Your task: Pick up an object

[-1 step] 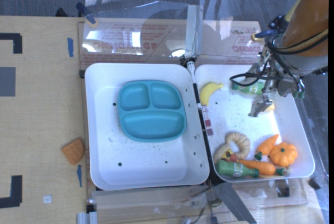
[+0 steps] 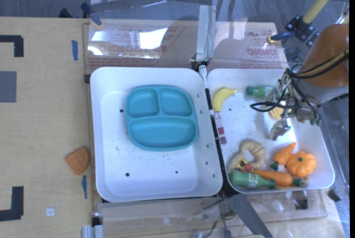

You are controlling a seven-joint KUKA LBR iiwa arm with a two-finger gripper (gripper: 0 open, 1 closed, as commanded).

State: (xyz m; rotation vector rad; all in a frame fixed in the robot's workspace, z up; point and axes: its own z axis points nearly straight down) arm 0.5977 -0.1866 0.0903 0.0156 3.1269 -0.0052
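Observation:
My gripper (image 2: 279, 128) hangs low over the right bin (image 2: 324, 145), near its right-hand middle. The arm's orange band (image 2: 331, 54) comes in from the right edge above it. A small yellow item (image 2: 275, 113) shows just beside the wrist, partly hidden by it. Nothing can be seen held. A yellow banana (image 2: 223, 97) and a small green bottle (image 2: 259, 91) lie at the bin's far side, left of the gripper. Toward the near side lie a tan braided pastry (image 2: 251, 151), a second green bottle (image 2: 248, 179), a carrot (image 2: 273, 176), an orange pepper (image 2: 286, 152) and an orange pumpkin (image 2: 302, 163).
The left bin (image 2: 105, 137) holds a blue divided plate (image 2: 161, 117). A brown waffle-like piece (image 2: 78, 160) lies on the wooden bench left of the bins. Clear plastic walls (image 2: 144, 26) stand behind both bins. Cables hang around the wrist.

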